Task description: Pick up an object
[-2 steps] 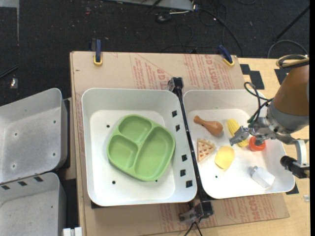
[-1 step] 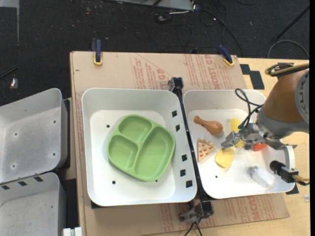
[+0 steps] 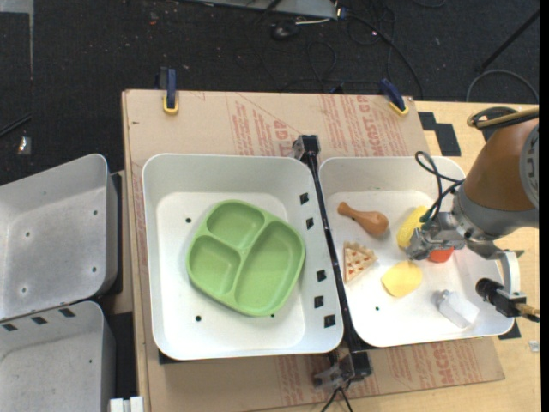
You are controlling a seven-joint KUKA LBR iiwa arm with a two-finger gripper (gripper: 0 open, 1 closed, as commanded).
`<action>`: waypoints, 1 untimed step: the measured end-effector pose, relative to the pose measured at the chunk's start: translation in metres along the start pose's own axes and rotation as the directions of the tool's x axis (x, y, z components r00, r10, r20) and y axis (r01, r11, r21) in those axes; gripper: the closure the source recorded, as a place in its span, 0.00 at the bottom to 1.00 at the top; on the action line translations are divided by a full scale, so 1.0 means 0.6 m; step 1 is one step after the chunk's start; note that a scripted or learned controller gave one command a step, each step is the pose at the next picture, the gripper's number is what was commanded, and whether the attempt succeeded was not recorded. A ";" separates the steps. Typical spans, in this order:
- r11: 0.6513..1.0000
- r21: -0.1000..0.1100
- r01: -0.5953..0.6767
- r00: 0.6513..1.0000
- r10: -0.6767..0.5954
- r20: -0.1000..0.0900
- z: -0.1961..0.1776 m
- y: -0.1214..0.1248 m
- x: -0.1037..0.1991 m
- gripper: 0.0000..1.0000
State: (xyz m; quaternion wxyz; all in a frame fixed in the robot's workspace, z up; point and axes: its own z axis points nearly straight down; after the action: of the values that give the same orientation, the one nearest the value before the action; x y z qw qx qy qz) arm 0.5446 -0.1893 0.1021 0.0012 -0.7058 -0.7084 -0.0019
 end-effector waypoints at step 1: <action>1.000 -0.003 -0.001 1.000 0.001 0.006 -0.084 -0.006 0.016 1.00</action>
State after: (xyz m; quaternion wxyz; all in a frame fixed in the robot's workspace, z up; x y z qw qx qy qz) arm 0.5410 -0.1802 0.1527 -0.0019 -0.7062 -0.7080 -0.0009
